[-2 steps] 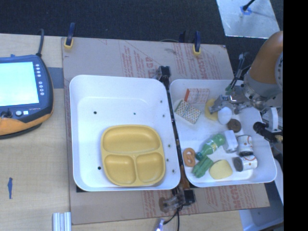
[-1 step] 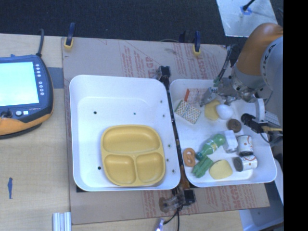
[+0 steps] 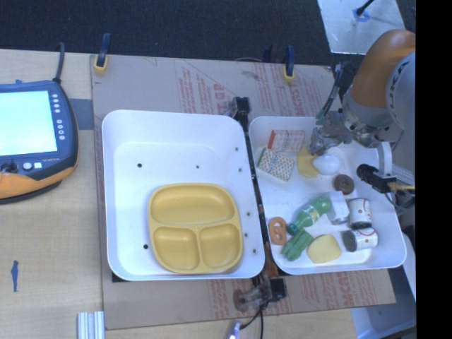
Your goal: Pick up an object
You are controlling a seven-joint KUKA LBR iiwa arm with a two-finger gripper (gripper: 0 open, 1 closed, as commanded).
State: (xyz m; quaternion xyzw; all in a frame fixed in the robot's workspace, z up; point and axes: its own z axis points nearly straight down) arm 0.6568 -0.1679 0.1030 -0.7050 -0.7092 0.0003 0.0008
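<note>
The gripper [image 3: 323,145] is hanging over the right bin's [image 3: 395,256] far side, just above a white ball [image 3: 327,164]; its opening cannot be made out. A yellow piece [image 3: 306,165] is lying just left of the ball, a brown lump [image 3: 344,183] near right.

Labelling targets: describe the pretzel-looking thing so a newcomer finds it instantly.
Look in the right bin, along its left wall near the front. The pretzel lies there, left of the green bottle: small, orange-brown, looped with holes, unlike its solid neighbours.

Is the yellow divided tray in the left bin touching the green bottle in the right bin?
Apart. The camera view shows the yellow divided tray lying in the left bin and the green bottle in the right bin, with both bins' rims between them.
</note>
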